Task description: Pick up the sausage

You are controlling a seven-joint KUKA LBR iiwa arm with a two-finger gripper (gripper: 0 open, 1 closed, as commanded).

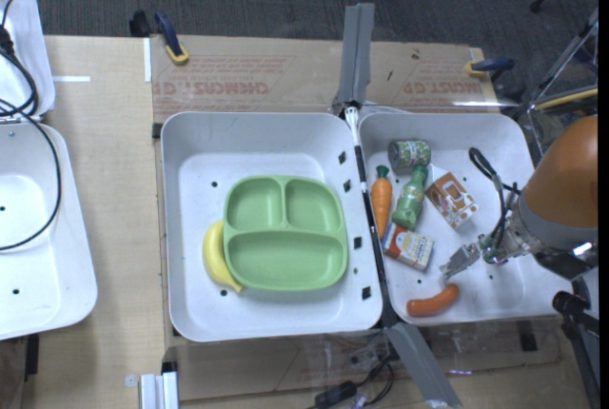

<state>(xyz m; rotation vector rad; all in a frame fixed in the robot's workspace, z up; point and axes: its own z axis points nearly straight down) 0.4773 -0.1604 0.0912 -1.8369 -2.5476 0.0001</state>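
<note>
From the camera view, the sausage point(433, 301) lies on the floor of the right bin point(514, 126), down at about 6 o'clock of that bin, near its front wall and apart from the other items. The gripper point(463, 261) hangs just beside it, toward 1 o'clock from the sausage, pointing down and left; its fingers look slightly spread with nothing between them. The step in hand reads as the approach, with no grasp made yet. Just at 11 o'clock of the sausage sits a small carton point(411, 248), with a carrot point(381, 204) and a green bottle point(411, 197) beyond. The left bin point(181, 207) holds a green tray point(285, 234) and a banana point(218, 257). Next, I judge, the gripper must shift toward 7 o'clock, straddle the sausage across its short width, descend and close.
</note>
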